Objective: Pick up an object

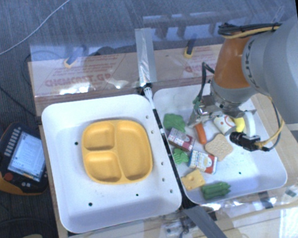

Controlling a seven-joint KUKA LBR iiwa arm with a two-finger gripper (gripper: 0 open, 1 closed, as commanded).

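The right bin (269, 178) holds several toy foods. Among them are a green leafy piece (173, 122), an orange carrot (200, 133), a red and white carton (179, 137), a second carton (202, 161), a slice of bread (218, 147), a yellow cheese wedge (193, 180) and a green pickle (215, 190). My gripper (205, 109) hangs low over the upper middle of this bin, just above the carrot and to the right of the leafy piece. The wrist and orange band (233, 67) cover the bin's upper right part.
A yellow divided plate (116, 150) lies in the left bin (74, 210). A yellow banana (242, 125) and a white piece (224, 122) sit by the wrist cable (252, 143). A handheld controller (16, 160) rests on the floor at the left.
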